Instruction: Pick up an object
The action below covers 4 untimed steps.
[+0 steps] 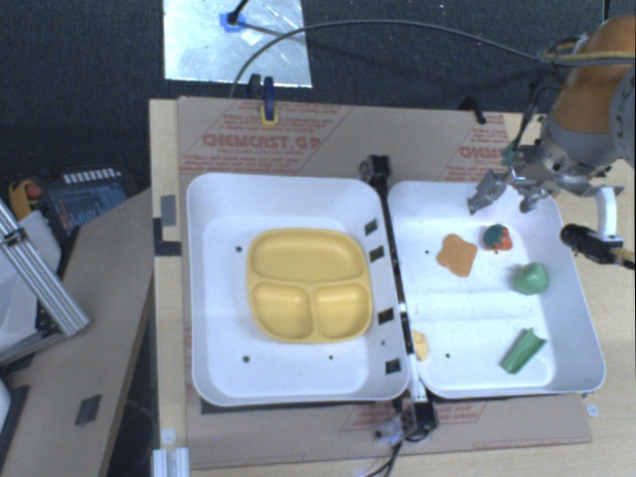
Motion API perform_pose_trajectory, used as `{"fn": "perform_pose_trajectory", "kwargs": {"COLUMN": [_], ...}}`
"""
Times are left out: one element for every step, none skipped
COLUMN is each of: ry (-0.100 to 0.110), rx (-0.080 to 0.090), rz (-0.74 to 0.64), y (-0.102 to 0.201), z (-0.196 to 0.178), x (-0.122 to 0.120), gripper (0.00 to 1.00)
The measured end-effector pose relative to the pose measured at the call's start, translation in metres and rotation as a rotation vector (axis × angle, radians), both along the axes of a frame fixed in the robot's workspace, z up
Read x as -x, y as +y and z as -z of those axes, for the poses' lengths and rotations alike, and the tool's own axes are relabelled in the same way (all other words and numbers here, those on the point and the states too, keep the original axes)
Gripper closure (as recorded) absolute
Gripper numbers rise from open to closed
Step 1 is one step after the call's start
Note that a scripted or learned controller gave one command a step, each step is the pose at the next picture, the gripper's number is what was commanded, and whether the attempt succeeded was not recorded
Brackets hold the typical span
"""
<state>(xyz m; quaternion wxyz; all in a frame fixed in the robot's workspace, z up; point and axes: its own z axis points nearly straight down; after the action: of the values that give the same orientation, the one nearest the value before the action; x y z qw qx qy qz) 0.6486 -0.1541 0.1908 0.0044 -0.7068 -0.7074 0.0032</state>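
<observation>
The right bin (pixel 576 361) holds an orange flat piece (pixel 457 255), a small red-and-green ball-like item (pixel 496 237), a light green rounded object (pixel 531 278) and a green elongated block (pixel 522 351). My gripper (pixel 507 194) hangs over the bin's far edge, above and just beyond the red-and-green item. Its two fingers are spread apart, with nothing between them.
The left bin (pixel 214 266) carries a yellow three-compartment tray (pixel 308 284). A small yellow scrap (pixel 419 345) lies by the divider between the bins. Cardboard underlies both bins; a metal plate (pixel 237 23) lies at the back, and equipment stands at the left.
</observation>
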Motion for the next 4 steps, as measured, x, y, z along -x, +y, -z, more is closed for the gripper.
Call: {"fn": "perform_pose_trajectory", "kwargs": {"ry": [-0.012, -0.011, -0.013, -0.012], "rx": [0.002, 0.002, 0.002, 0.002], "rz": [-0.002, 0.000, -0.004, -0.004], "y": [0.000, -0.002, 0.004, 0.004], "z": [-0.008, 0.034, 0.093, 0.106], "x": [-0.003, 0.001, 0.003, 0.002], "gripper": [0.00, 0.00, 0.00, 0.00]}}
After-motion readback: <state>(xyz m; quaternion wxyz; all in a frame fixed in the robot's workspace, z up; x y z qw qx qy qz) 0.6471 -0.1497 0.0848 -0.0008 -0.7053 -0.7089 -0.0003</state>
